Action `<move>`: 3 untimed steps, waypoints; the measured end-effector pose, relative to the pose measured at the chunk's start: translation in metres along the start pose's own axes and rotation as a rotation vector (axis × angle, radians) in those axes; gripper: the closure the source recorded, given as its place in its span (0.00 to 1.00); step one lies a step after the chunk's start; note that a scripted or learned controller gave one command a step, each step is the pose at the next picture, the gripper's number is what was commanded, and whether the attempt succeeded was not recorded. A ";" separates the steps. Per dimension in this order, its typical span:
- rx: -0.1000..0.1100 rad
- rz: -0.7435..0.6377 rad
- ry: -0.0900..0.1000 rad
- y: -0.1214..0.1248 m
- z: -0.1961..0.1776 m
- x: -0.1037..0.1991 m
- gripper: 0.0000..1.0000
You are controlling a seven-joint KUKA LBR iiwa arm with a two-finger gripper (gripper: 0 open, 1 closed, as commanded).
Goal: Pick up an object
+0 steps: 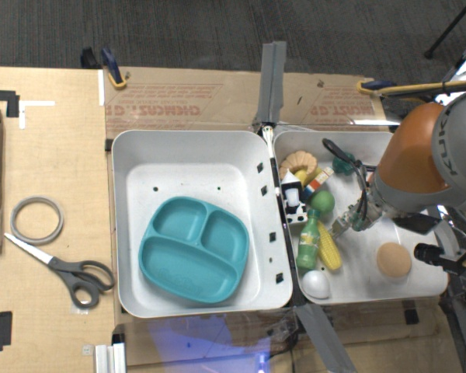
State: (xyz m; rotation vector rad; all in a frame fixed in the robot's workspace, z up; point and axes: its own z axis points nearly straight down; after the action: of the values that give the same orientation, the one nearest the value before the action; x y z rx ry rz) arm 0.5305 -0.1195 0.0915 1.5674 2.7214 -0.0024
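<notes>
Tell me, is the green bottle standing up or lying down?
Lying down. The green bottle lies flat on the right bin's floor beside the corn.

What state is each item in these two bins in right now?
Teal three-compartment plastic plate: flat in the left bin, nothing on it.
Yellow toy corn cob: lying flat, right bin.
Green plastic bottle: lying beside the corn.
White egg: resting loose.
Claw: low beside the corn.

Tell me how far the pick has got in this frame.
Done: the arm's hand is low in the right white bin, beside the yellow toy corn cob. In hand: nothing visibly gripped. Left: grasp and lift; the tan egg-shaped object and white ball lie untouched.
</notes>
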 end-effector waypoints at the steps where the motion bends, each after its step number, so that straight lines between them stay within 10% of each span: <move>1: 0.003 0.311 0.003 -0.020 0.001 0.027 1.00; 2: 0.002 0.311 0.002 -0.020 0.000 0.027 0.00; 3: 0.001 0.418 0.000 0.039 0.000 -0.003 0.00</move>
State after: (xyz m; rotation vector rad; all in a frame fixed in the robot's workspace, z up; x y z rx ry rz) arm 0.5661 -0.1027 0.0917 2.0978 2.3373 -0.0039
